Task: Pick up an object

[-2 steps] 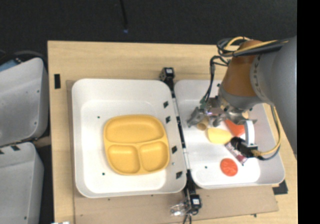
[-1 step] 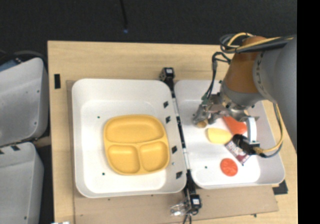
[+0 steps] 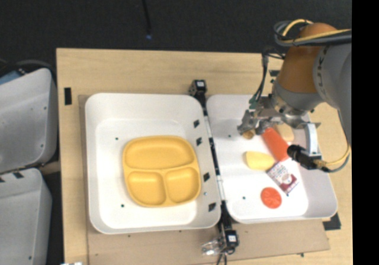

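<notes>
My gripper [image 3: 251,125] hangs low over the upper part of the right bin [image 3: 232,163], at the end of the grey arm with its orange band [image 3: 302,62]. Just right of it lies an orange-red cylinder [image 3: 274,142], slanted, with its upper end close to the gripper. A small brown bit [image 3: 249,134] shows right under the gripper. Below are a pale yellow lump [image 3: 257,160], a small red-and-white packet [image 3: 283,176] and a flat red disc [image 3: 272,197]. I cannot see anything held.
The left bin [image 3: 95,157] holds a yellow divided plate [image 3: 161,170] with three compartments. A black clip row [image 3: 210,157] runs along the seam between the bins. Cables [image 3: 323,163] trail off the wrist over the right bin's right side.
</notes>
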